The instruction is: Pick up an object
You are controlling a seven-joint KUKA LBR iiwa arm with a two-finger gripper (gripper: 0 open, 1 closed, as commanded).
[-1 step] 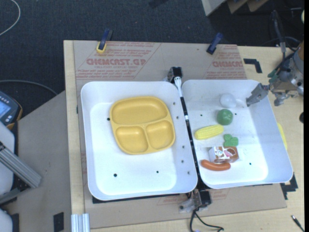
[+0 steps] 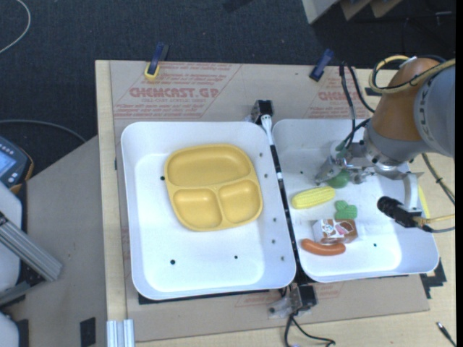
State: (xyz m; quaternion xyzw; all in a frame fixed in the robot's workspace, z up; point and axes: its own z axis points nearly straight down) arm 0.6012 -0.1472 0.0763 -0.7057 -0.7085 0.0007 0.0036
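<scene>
Sausage [image 2: 323, 247] in bin; cardboard [image 2: 173, 92] reads "CHEMCAST".

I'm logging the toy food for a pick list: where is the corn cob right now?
The corn cob lies in the right bin, near its left wall, just below the gripper and up-left of the green toy.

Both bins [image 2: 145, 215] white. Divided plate [image 2: 213, 186] plain yellow. Corn cob [image 2: 312, 197] yellow; small toy [image 2: 346, 210] green; sausage [image 2: 323, 248] orange-red; packet [image 2: 334, 229] brown and white, printed. Tabletop [image 2: 181, 89] tan with red lettering. Arm [image 2: 419, 107] grey, orange band.
</scene>
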